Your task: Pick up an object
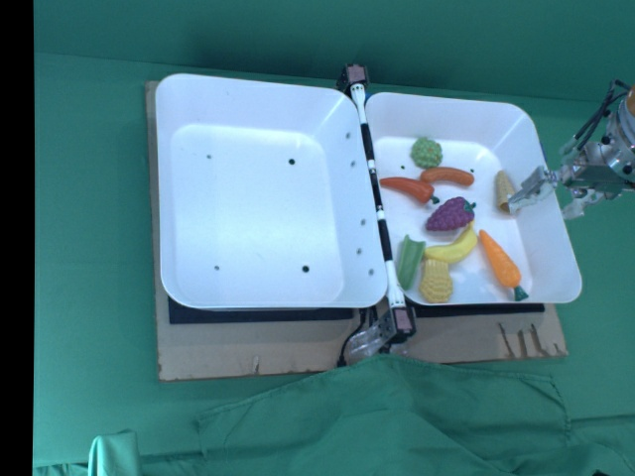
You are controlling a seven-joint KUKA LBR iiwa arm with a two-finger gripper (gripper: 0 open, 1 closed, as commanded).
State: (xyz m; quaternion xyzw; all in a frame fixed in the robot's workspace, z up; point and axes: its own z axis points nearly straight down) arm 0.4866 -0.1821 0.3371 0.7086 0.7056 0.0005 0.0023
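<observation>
Toy fruit and vegetables heaped in the right white bin, none lifted.

Two shallow white bins side by side on a cardboard sheet over green cloth, with a rumpled fold of cloth along the near edge. Left bin beside the right one, rims touching at a black-and-white hinge strip. Among the toys: purple grapes, a yellow banana, an orange carrot. Gripper reaching in from the right, hovering over the right bin's far rim near a small cone-shaped toy; fingers spread apart, nothing between them.
</observation>
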